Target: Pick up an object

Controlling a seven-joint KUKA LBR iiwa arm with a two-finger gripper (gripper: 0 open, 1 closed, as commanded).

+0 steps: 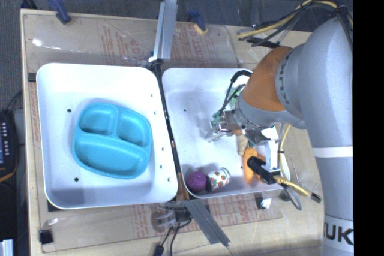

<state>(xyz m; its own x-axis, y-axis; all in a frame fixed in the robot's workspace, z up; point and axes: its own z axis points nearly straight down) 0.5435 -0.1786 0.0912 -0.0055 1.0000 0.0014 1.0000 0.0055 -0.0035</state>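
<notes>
We see the gripper (219,124) low over the right bin (192,93), near its middle, with the grey arm (312,75) and its orange band (267,84) reaching in from three o'clock. We cannot tell how the claw stands; the wrist hides much of it, and nothing shows between its tips.

The candidate objects lie at the bin's six o'clock wall: a purple ball-like object (196,180), touching or just beside a small patterned can-like container (219,177) lying on its side, and an orange object (251,166) partly under the wrist at about four o'clock. All sit well apart from where the tips hover.

We judge the main risk to be a closure on bare plastic, since the tips stand over empty floor. A descent towards the wall pieces could jam a finger against the bin's raised lip. The round purple piece would likely roll or squirt out of a pinch, and the can could roll along its side. The two crowd each other, so one may be nudged while the other is sought.

The bins are smooth, glossy white plastic with rounded corners. The left bin (54,129) carries a matte cyan divided tray (112,139) with three soft-edged compartments.
</notes>
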